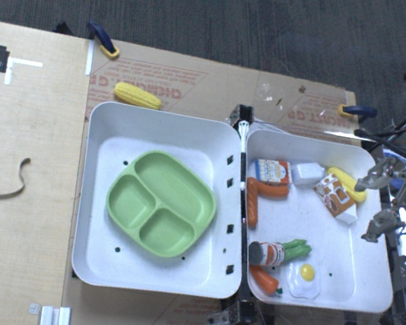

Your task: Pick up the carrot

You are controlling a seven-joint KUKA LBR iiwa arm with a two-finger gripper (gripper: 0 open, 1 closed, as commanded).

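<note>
The carrot (pixel 252 207), a long orange piece, lies along the left wall of the right bin (pixel 367 289), pointing toward the front. Its far end touches a red sausage-like piece (pixel 269 189) under a small packet (pixel 271 170). My gripper (pixel 373 203) hangs at the right bin's right edge, far to the right of the carrot. Its two grey fingers (pixel 374 179) stand apart, open, with nothing between them.
The right bin also holds a white block (pixel 307 173), a banana (pixel 346 182), an orange-and-white carton (pixel 336 197), a small lying bottle (pixel 266 254), green stalks (pixel 295 249), a fried egg (pixel 305 278) and an orange-red piece (pixel 263 281). A green divided plate (pixel 161 203) sits in the left bin. A corn cob (pixel 137 94) lies behind it.
</note>
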